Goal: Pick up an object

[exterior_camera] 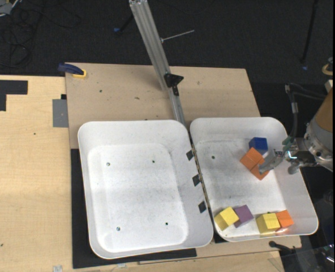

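Observation:
In the right bin (296,190) lie several small blocks. An orange block (250,158) sits in the upper right part, with a blue block (258,144) just behind it and touching it. My gripper (267,165) reaches in from the right and its tip lies over the orange block's right side. Whether it has hold of the block cannot be told from this angle. Along the near wall sit a yellow block (226,217), a purple block (243,213), a second yellow block (267,222) and a second orange block (284,219).
The left bin (87,135) stands beside the right one, joined by black clips (196,179). A metal rail (155,50) slants up from between the bins. A blue and yellow clamp (72,69) lies at the bench's far left corner.

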Robot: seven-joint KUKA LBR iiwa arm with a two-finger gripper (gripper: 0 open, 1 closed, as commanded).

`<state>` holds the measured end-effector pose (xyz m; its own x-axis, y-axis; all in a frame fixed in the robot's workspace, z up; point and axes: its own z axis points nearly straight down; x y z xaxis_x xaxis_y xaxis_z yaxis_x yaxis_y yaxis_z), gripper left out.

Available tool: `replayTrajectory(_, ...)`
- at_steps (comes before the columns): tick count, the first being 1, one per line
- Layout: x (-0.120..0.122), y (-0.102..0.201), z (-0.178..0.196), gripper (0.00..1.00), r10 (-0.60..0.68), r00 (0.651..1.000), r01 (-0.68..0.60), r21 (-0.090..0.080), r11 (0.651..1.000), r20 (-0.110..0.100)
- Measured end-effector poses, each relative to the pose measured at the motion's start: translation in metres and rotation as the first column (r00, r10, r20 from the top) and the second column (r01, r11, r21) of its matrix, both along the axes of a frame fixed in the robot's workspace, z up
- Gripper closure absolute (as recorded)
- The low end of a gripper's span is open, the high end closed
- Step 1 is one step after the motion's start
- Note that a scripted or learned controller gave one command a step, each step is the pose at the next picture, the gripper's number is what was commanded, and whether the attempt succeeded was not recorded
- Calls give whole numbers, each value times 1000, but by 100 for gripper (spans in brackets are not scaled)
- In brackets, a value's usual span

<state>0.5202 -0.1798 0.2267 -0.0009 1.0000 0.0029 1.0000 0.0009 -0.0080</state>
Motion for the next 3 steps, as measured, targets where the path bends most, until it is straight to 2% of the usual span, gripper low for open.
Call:
replayTrajectory(1, 1, -1, 2, 0, -2, 1000, 2, -2, 1000, 5)
replayTrajectory(3, 1, -9, -114, 0, -2, 1000, 2, 0, 1000, -1)
